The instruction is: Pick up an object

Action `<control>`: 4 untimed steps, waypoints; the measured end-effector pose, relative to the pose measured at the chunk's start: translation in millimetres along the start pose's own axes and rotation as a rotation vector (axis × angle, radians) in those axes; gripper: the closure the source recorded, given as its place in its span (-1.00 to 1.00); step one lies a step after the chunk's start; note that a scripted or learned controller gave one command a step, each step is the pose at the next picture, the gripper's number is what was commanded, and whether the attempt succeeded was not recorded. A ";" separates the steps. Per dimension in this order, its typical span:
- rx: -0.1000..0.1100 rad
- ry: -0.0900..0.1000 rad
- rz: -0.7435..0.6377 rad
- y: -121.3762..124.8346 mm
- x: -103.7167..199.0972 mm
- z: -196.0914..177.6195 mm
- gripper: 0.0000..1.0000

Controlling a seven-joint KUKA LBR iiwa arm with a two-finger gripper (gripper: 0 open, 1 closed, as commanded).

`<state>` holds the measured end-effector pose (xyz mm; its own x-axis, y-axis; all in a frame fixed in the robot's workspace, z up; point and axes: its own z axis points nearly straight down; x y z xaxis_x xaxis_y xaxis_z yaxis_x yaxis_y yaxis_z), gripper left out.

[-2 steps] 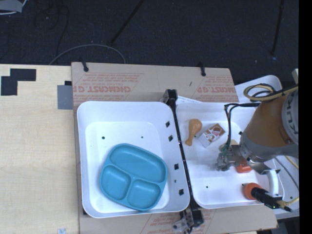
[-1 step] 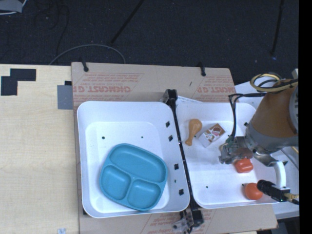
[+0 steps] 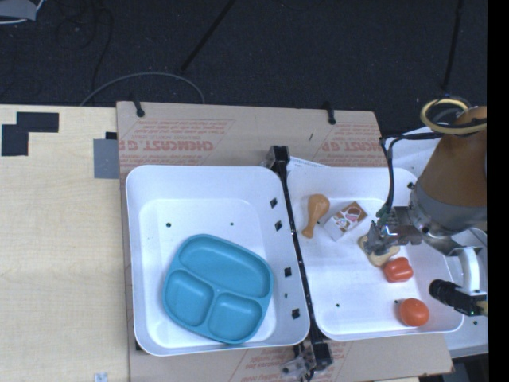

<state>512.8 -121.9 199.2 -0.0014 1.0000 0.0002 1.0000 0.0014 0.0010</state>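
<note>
I see a tan rounded object (image 3: 382,252) in the right white bin (image 3: 350,325), directly under the gripper (image 3: 385,237). Just beside it sits a red tomato-like piece (image 3: 398,270); an orange-red ball (image 3: 413,312), a small printed box (image 3: 346,219) and a tan drumstick-shaped toy (image 3: 316,213) lie nearby. A blue divided plastic tray (image 3: 216,288) rests in the left white bin (image 3: 151,213).

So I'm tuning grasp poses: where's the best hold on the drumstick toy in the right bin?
Probably the drumstick at its narrow shaft, coming straight down, fingers closing across it. It lies flat, fat end up-view, with free floor on both sides, apart from the small box.
</note>
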 end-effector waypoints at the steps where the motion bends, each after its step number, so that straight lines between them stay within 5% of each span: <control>1: 0.000 0.000 0.001 0.6 -0.8 -51.8 1.00; 4: 0.004 0.002 -0.005 20.6 148.2 -44.1 1.00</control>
<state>533.2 26.3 243.4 -0.0062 1.0000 0.0022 1.0000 0.0062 -0.0031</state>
